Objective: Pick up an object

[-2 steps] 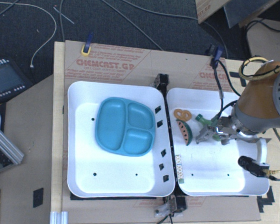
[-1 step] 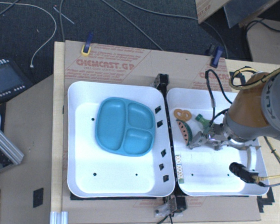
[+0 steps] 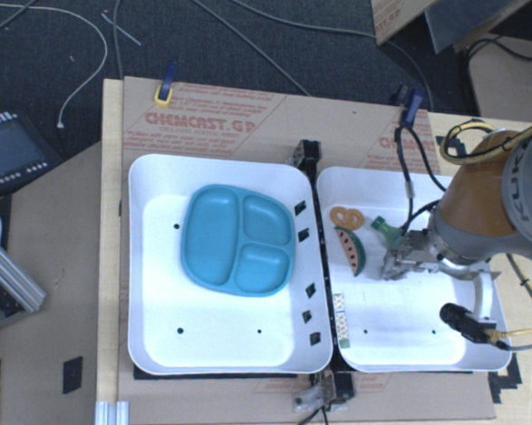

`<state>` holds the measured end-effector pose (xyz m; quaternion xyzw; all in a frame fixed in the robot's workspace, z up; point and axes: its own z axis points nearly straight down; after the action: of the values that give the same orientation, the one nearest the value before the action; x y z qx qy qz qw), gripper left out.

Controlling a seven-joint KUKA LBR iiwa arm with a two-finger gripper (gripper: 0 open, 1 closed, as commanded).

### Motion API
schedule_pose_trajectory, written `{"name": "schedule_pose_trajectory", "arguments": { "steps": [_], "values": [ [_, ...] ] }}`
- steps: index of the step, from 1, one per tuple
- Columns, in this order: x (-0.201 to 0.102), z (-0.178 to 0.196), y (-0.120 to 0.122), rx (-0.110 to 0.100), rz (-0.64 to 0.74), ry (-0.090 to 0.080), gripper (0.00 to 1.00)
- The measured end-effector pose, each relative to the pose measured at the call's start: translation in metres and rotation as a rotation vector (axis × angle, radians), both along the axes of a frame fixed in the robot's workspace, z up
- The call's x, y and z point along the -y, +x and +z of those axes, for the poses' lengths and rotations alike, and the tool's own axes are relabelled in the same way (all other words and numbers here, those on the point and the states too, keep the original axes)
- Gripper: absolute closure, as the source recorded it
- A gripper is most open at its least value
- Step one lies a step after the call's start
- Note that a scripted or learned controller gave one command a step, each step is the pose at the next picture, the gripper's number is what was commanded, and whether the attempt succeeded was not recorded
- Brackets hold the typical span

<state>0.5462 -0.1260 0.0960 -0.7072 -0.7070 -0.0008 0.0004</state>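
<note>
Altogether two bins (image 3: 148, 335), one blue plate (image 3: 239, 240).

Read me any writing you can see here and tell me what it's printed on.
"CHEMCAST G.P": red print on the brown board behind the left bin.
Smaller red lines around it: too blurred to read.
Red print on the board behind the right bin: too blurred to read.

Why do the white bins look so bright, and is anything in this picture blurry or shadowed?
Camera view: overhead light washes out the two white bins, hiding surface detail; the blue divided plate stays crisp; the gripper looks slightly soft and casts a faint shadow on the right bin's floor.
</note>
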Motion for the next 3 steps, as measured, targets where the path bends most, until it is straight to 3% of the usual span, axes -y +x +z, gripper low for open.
{"name": "schedule_pose_trajectory", "arguments": {
  "steps": [3],
  "values": [
    [-0.008,0.145,0.012,0.004,0.002,-0.002,1.0]
  ]
}}
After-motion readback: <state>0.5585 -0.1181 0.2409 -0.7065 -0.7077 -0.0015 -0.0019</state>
